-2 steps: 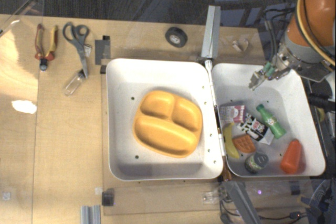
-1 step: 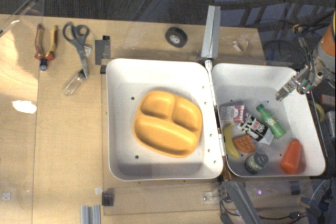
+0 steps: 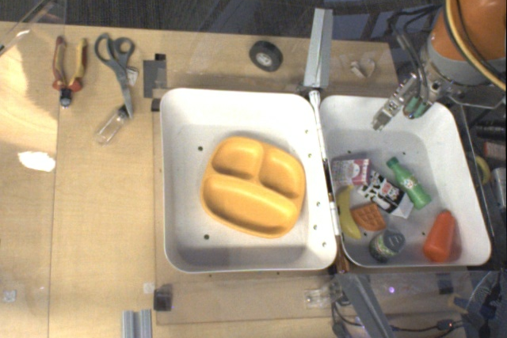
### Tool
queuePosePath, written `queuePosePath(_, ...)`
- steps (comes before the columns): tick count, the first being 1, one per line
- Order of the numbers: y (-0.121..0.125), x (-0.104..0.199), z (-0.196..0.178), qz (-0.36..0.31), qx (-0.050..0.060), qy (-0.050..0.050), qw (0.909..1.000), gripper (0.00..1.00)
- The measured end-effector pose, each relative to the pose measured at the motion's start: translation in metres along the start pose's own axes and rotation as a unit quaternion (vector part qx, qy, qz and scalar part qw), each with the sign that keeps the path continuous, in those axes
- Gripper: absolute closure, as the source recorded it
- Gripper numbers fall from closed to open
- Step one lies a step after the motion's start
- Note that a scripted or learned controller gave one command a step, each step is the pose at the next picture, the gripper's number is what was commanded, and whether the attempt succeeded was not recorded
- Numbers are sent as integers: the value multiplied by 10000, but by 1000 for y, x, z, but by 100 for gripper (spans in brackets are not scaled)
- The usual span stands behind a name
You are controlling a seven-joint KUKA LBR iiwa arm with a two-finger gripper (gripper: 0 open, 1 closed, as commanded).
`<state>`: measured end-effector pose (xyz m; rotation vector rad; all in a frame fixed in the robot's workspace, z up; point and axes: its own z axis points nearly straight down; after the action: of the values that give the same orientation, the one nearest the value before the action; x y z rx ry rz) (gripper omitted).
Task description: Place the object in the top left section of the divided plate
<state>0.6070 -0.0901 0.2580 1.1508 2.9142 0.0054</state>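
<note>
Can't tell how open the hand [image 3: 394, 111] is, nothing visibly in it, so I'd drop straight onto one toy like the green bottle [image 3: 408, 182] in the right bin [image 3: 467, 170], then go for the yellow divided plate [image 3: 253, 184].

The pale wooden bench [image 3: 79, 233] bears two shallow white plastic bins [image 3: 238, 111] [image 3: 467, 249] side by side, red-handled pliers [image 3: 66, 67], grey-handled scissors [image 3: 119, 67] and a black tape roll [image 3: 266, 55].

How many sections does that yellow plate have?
3: on the divided plate, a top left section, a top right section, and one long section across the bottom.
</note>
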Motion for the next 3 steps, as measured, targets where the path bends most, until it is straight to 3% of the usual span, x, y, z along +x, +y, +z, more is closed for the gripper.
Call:
queuePosePath(1,-90,-20,-44,506,4,-18,9987,100)
queuePosePath(2,4,-61,-25,-145,6,3,9999,100)
queuePosePath(3,-66,-61,20,-541,9,-4,9985,100)
